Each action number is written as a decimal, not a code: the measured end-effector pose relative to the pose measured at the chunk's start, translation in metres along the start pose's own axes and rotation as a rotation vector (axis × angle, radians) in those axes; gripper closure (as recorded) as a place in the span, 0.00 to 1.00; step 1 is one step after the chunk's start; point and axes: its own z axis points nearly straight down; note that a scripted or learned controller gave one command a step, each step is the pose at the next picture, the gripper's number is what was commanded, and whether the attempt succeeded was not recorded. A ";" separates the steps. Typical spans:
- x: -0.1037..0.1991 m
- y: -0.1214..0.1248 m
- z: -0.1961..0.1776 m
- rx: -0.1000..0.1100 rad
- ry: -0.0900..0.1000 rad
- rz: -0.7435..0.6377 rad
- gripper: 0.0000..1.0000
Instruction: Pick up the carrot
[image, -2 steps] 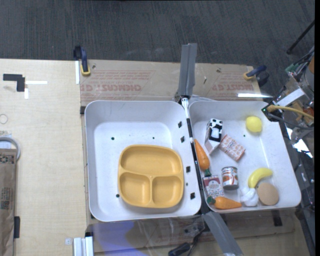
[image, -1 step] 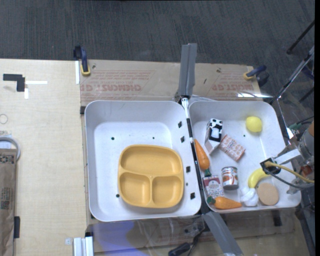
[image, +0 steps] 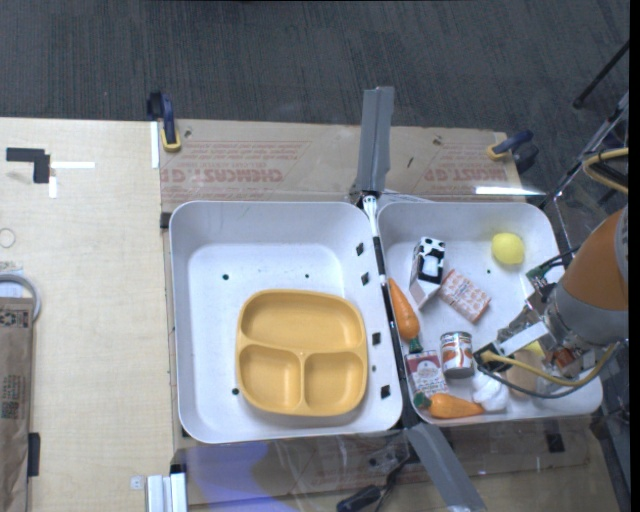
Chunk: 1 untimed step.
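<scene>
The carrot (image: 455, 406) lies along the right bin's (image: 560, 250) near wall, long axis nine-to-three, toward nine o'clock from the gripper (image: 528, 338) (how wide it stands, I cannot tell). A second carrot (image: 404, 309) lies farther back; the left bin (image: 200, 300) holds a yellow tray (image: 300, 352).

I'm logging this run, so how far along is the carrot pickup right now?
Nothing looks finished yet. Two carrots lie in the right bin: one carrot leans along the left wall, and another carrot rests near the front edge. The arm reaches over the bin's right side, with the gripper low near the small can, apart from both carrots. Reaching, grasping and lifting remain.
</scene>
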 end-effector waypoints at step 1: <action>0.007 -0.018 -0.220 -0.002 -0.002 0.065 0.00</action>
